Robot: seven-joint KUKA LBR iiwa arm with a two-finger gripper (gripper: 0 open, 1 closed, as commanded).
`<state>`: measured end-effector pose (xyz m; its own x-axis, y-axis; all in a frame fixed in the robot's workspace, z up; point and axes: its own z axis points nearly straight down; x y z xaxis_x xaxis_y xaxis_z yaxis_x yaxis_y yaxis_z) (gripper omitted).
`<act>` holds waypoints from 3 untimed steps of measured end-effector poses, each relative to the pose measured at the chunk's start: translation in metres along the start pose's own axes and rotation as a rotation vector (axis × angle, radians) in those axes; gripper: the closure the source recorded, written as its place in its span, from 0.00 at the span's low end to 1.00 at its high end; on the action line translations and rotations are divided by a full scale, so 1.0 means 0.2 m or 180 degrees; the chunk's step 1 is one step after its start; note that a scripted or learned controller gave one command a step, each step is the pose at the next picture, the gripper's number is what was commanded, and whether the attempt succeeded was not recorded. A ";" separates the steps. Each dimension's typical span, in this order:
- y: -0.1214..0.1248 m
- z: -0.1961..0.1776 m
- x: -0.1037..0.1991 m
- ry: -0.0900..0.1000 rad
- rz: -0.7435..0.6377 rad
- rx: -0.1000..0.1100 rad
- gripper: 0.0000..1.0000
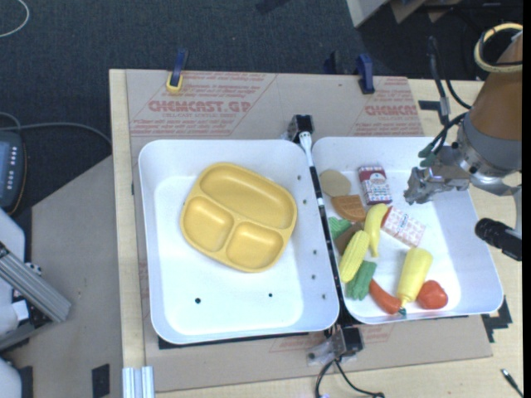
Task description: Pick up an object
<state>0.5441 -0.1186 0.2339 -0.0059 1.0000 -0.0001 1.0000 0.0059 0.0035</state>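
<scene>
One end effector (417, 191) above the right bin (473, 305), opening indiscernible, holding nothing visible, toy food (365, 251) below

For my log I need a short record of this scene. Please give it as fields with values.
left bin: holds a yellow divided tray
right bin: holds toy foods and small packets, among them a corn cob, a tomato and a red packet
end effector: over the right bin's upper part, nothing seen between its fingers

Yellow divided tray (239, 217), 2 white bins (166, 305)
</scene>
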 end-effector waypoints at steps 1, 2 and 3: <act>0.07 -0.04 0.25 0.0002 0.0000 0.0003 1.00; 0.11 0.05 0.51 0.0006 0.0000 0.0020 1.00; 0.14 0.09 0.78 0.0005 0.0002 0.0015 1.00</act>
<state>0.5707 0.0372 0.2161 -0.0053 1.0000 0.0015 1.0000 0.0053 -0.0011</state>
